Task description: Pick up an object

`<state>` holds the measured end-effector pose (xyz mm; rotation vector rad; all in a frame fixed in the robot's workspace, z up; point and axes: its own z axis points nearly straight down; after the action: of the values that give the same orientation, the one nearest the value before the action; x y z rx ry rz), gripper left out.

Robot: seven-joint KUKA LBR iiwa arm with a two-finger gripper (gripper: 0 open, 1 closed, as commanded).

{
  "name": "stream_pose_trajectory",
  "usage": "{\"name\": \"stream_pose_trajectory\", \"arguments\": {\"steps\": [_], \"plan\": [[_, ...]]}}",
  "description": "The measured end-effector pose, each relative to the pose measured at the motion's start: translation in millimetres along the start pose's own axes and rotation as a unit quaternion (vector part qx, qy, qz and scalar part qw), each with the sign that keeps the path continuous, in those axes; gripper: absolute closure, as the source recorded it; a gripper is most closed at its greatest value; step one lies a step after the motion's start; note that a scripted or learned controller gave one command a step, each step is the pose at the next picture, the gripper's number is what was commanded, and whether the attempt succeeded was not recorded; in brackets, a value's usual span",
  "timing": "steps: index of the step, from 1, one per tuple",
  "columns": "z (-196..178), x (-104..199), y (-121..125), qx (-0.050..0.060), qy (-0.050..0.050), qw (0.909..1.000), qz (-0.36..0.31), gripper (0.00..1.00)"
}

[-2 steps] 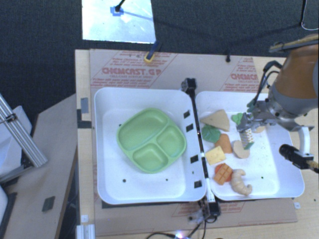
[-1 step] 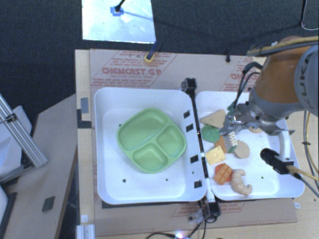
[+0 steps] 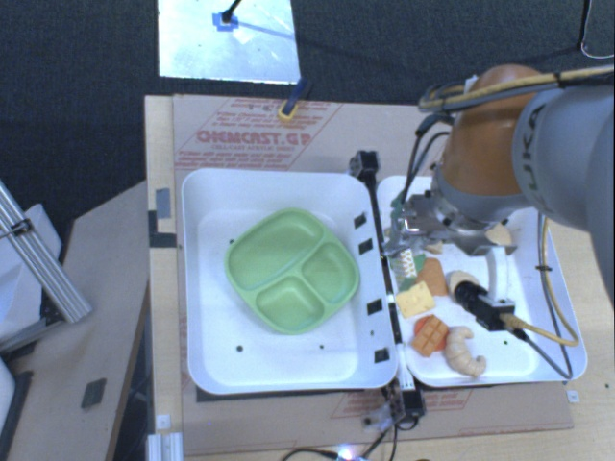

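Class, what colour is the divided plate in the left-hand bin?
The plate is pale green, clearest in the camera view.

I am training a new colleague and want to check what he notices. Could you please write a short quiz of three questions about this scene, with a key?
1. True or false: the green divided plate lies in the left bin.
2. Over which bin does the arm hang?
A. the left bin
B. the right bin
C. neither bin
3. How many compartments does the green divided plate have?

Key: 1 true; 2 B; 3 three.
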<state>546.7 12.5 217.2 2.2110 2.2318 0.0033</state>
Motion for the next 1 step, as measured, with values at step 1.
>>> {"name": "stream_pose_trajectory", "arguments": {"steps": [1], "plan": [[-0.1,-4.1,1.2,0.0,0.0,1.0,0.003,1.0]]}}
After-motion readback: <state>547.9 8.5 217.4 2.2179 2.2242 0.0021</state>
